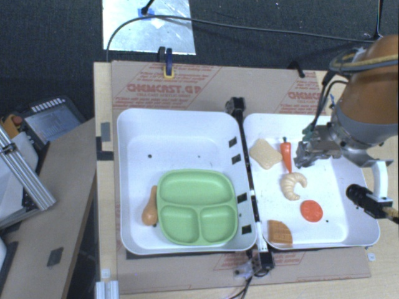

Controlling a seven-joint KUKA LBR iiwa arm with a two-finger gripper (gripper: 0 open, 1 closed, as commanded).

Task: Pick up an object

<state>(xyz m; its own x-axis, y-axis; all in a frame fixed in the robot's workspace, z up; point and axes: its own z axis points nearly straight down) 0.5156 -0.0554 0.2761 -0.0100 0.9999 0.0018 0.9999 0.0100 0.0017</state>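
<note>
Over on the right of the frame, the grey arm with its orange band (373, 98) reaches in above the right-hand shallow white bin (358, 229), and its dark two-finger gripper (303, 156) sits low in the bin's upper middle, just right of a slim orange-red toy carrot (286, 156). Whether anything is in its grasp can't be told from this angle.

Down in that bin: a pale tan bread-slice toy (265, 154) lies at the upper left, touching or nearly touching the carrot's left side. Just below the carrot, a cream-coloured croissant-shaped toy (293, 184) curls in the middle. Lower right of it, a round red tomato-like piece (312, 211) sits apart. At the bin's bottom left corner, a brown-orange wedge of toy toast (280, 233) rests by the wall.

The left-hand white bin (181, 126) carries a light green three-compartment plastic plate (197, 205) in its lower half, with a tan wooden pear-shaped piece (151, 208) just beside the plate's left edge.
</note>
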